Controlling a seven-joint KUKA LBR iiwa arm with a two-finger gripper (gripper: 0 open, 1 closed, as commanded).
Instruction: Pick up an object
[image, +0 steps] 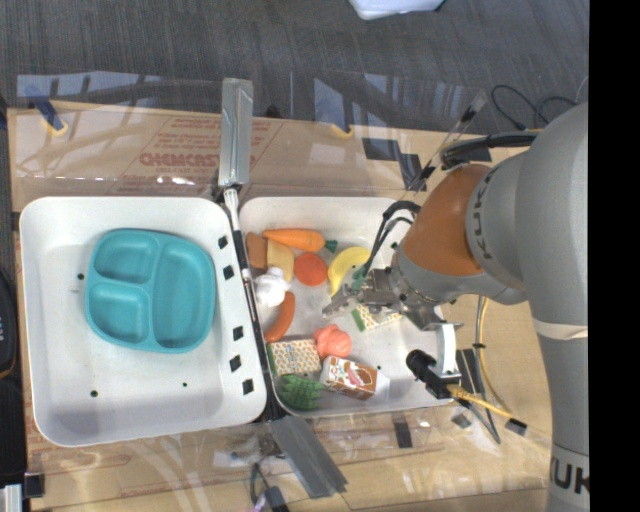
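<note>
We hover our gripper (362, 298) low over the right bin (400, 215) — whether it grips, we cannot tell — beside the banana (347, 266); next, a clean descent.

arm (520, 230) hiding right bin's (300, 215) far side, gripper (362, 296) fingers too small to read

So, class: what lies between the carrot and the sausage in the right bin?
In the camera view, a white toy lies between the carrot and the sausage.
</note>
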